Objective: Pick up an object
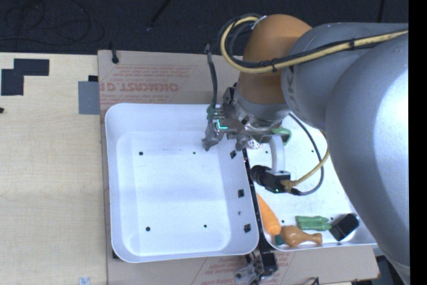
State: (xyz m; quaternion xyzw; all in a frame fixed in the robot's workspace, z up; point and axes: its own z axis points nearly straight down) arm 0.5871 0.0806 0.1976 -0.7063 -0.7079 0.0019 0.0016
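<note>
Gripper (pixel 223 127): hung over the right edge of the left bin (pixel 127 143); open or closed cannot be told.
Things to pick: an orange carrot (pixel 268 213), a tan piece (pixel 300 235), a green piece (pixel 312 222) and a black block (pixel 343 227), laid close together in the right bin (pixel 313 143).
Hidden: much of the right bin is covered by the arm (pixel 360 90).

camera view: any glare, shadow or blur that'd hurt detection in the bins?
Camera view: left bin floor is brightly lit and near washed out, with a soft shadow under the end effector; the arm looms large and soft-edged, covering much of the right bin; the carrot, green piece and black block stay sharp; background is dark.
</note>
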